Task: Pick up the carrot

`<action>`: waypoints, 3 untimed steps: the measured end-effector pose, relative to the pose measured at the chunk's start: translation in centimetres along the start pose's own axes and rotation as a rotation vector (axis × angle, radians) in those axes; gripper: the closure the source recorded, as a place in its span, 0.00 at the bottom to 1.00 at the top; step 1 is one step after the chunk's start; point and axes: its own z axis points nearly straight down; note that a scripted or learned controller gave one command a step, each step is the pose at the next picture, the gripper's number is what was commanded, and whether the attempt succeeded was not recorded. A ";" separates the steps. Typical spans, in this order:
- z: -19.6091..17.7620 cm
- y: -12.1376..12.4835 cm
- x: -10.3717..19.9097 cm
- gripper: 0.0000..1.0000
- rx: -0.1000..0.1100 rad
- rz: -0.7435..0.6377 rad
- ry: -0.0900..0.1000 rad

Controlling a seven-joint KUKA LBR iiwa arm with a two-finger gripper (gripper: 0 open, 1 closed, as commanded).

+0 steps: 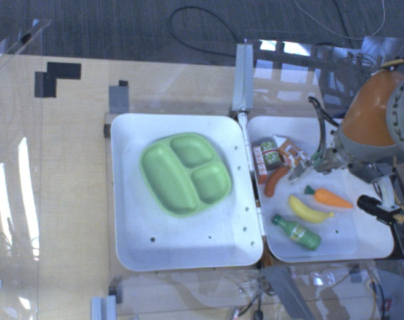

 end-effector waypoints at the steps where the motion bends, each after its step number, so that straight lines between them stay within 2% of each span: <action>1: 2.1 -4.8 -3.6 0.00 0.024 0.128 0.008; 2: 0.9 -4.4 -3.5 1.00 0.015 0.125 0.007; 3: -8.6 2.0 1.2 1.00 0.023 0.032 0.011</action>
